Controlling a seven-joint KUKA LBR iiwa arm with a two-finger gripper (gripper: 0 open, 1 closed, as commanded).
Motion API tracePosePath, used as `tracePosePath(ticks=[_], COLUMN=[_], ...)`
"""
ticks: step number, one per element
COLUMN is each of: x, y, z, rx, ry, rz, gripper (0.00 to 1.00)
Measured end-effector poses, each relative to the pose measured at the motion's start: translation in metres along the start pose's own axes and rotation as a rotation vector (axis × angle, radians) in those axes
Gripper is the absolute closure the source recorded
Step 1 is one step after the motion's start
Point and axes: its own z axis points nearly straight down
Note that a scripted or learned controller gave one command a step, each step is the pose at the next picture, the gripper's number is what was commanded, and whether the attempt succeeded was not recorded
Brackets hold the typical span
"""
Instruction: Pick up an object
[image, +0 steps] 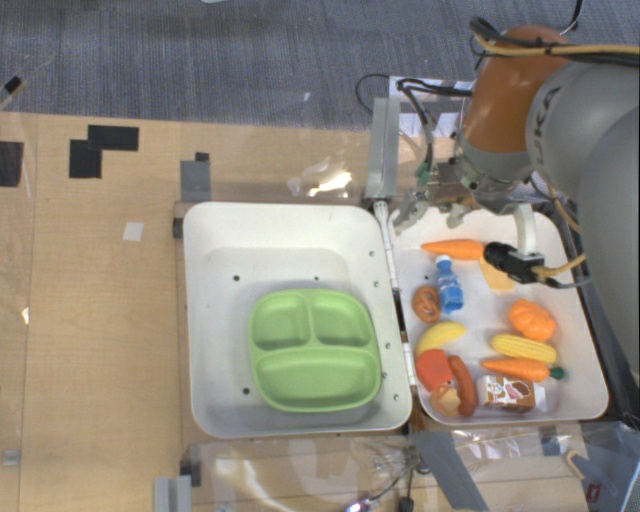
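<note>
My gripper (432, 210) hangs over the far left corner of the right bin (590, 395), below the orange wrist band. Its fingers stand open with nothing between them. Just in front of it lies an orange carrot (452, 248). Below that are a small blue bottle (449, 284), a brown round piece (427, 303) and a yellow lemon-like piece (441, 335). Further right sit an orange pumpkin (531, 319), a corn cob (523, 347) and a second carrot (520, 369). A red piece (433, 368), a sausage (462, 380) and a small carton (510, 394) lie at the near edge.
The left bin (215, 260) holds a green divided plate (315, 350) in its near half. A grey post (381, 150) stands at the far end of the wall between the bins. The arm's bulk covers the right bin's far right corner.
</note>
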Motion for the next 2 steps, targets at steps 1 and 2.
tracePosePath(ticks=[1, 2], x=[-0.077, -0.073], y=[-0.059, -0.046], z=[0.027, 0.108], rx=[0.002, -0.005], ry=[-0.001, -0.002], rz=[0.188, 0.208], gripper=[0.0, 0.0])
